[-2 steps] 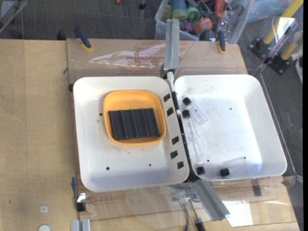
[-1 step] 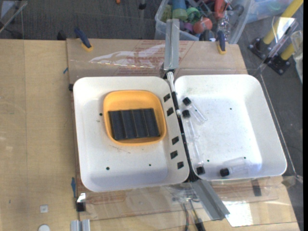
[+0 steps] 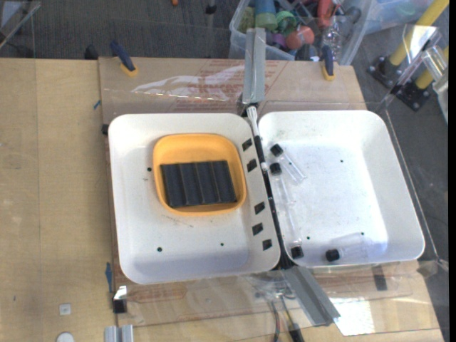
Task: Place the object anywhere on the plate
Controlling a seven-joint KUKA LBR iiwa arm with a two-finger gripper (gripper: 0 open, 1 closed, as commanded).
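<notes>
A dark grey ribbed rectangular block (image 3: 198, 184) lies flat on an orange plate (image 3: 165, 152). The plate sits in the left white bin (image 3: 135, 241), toward its upper middle. The block covers most of the plate's floor, with orange rim showing around it.
The right white bin (image 3: 342, 191) stands beside the left one, joined by a central divider with black clips (image 3: 258, 206). A clear tub of colourful toys (image 3: 306, 13) sits behind the bench. Blue clamps (image 3: 125, 63) hold the back board.
</notes>
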